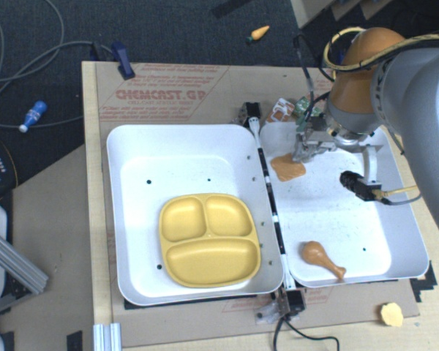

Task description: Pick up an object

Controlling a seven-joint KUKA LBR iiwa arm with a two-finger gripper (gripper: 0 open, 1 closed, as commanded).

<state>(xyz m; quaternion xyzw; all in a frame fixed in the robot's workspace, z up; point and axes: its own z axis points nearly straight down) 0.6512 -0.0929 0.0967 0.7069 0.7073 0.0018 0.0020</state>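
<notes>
Your gripper (304, 152) sits low in the right bin (395, 265), just above the tan piece (287, 170) by the divider (jaw state: can't tell). Drumstick (320, 258) lies near the front edge; yellow tray (207, 238) in left bin (132, 196).

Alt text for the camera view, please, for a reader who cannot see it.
A grey robot arm reaches in from the right, its gripper low over a flat brown toy food piece in the right white bin. A toy chicken drumstick lies near that bin's front edge; the left bin holds a yellow divided plate.
</notes>
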